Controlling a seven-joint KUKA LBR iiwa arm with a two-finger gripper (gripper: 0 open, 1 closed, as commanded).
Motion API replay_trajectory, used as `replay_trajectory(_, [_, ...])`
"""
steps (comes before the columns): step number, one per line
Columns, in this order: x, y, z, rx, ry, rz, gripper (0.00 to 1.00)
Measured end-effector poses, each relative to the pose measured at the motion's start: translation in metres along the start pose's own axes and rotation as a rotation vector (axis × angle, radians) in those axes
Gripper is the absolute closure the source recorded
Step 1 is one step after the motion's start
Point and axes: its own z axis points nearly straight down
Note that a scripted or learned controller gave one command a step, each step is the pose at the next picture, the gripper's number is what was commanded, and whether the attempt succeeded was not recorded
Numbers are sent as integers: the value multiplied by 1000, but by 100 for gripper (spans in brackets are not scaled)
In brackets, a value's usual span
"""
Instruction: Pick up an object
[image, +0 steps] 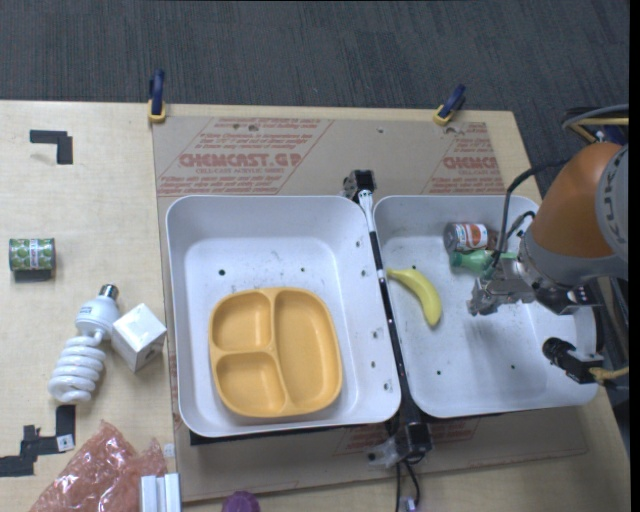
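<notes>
The end effector (487, 300) is hanging low in the right white bin (480, 385) at the frame's right, its opening impossible to judge, with the curved yellow banana (420, 292) lying just left, unheld.

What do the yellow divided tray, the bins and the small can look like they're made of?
The yellow divided tray looks like moulded plastic: one even matte colour, rounded compartment walls. The two white bins look like thin formed plastic, smooth with soft corners. The small can is probably metal with a printed label; it is too small to be sure.
</notes>
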Motion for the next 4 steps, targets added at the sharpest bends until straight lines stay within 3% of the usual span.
replay_trajectory(1, [0,0,0,0,0,0,0])
replay_trajectory(2, [41,-55,20,6,2,-1,0])
replay_trajectory(3, [40,-54,10,3,1,1,100])
replay_trajectory(4, [73,-7,-80,3,1,-5,100])
